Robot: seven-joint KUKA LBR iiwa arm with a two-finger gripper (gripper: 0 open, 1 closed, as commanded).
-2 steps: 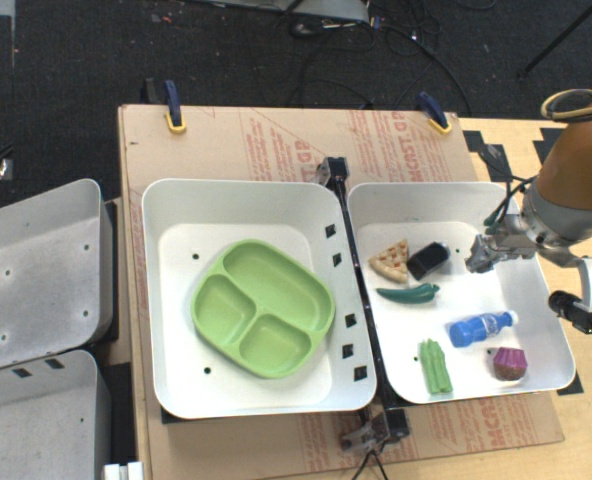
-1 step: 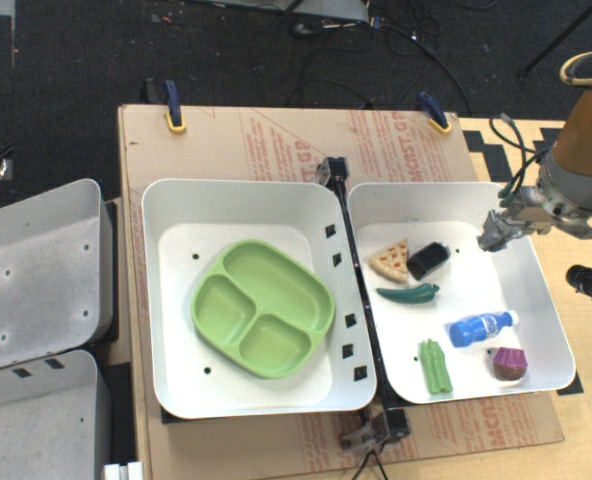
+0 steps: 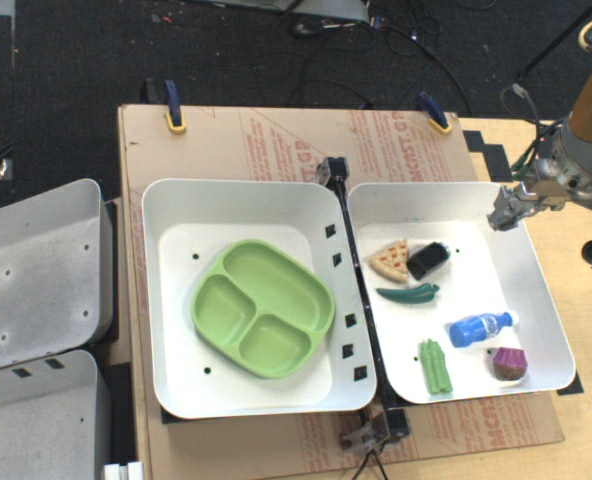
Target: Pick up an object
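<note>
Nearest the camera, a ribbed green toy vegetable of plastic [image 3: 435, 366] is seen lying close to the front wall of the right-hand shallow white bin [image 3: 542, 286]. Just to the right of that green piece, a small blue plastic bottle [image 3: 478, 328] lies on its side, and a purple toy fruit [image 3: 508, 362] rests a little in front of the bottle, nearer the bin's right front corner. Behind the blue bottle, toward the bin's middle, a dark green toy pepper [image 3: 409, 293] is laid crosswise; a toy pizza slice [image 3: 390, 260] and a black block [image 3: 427, 259] sit side by side just behind the pepper, touching or nearly so.

The end effector [image 3: 503, 215] is seen over the rear right rim of this bin, well apart from every object in it; the black block is the closest, lying to its left and forward. Whether it is released or clenched cannot be told. Nothing is seen held.

A light green divided plastic plate [image 3: 263, 307] lies in the left-hand white bin [image 3: 166, 218], both bins being carried by the table [image 3: 246, 138].
</note>
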